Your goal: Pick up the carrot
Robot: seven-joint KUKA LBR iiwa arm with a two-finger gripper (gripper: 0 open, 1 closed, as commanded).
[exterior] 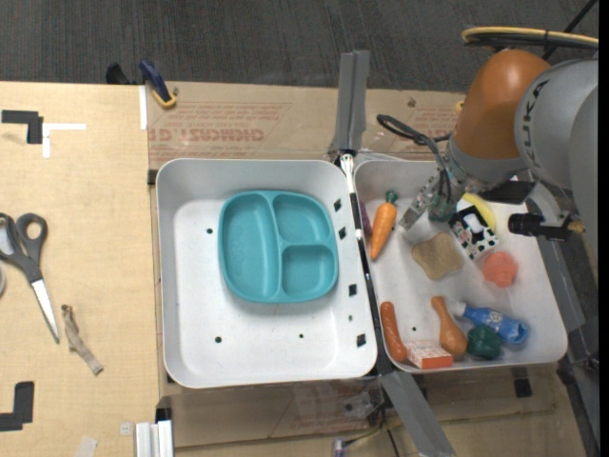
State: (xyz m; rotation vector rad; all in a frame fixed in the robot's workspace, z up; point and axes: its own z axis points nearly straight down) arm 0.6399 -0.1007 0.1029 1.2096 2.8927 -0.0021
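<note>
The carrot (383, 228), orange with a green top, lies in the right bin (547, 284) close to its left wall, pointing down-left. My gripper (427, 207) hangs over the back of that bin, just right of the carrot and a little apart from it. It looks open, and nothing shows between its fingers (413, 214).
The right bin also holds a tan sponge-like piece (438, 255), a black, white and yellow item (475, 228), a pink ball (500, 270), a blue bottle (496, 325), an orange gourd shape (447, 324) and a red sausage (390, 326). A teal divided plate (279, 246) sits in the left bin (190, 341).
</note>
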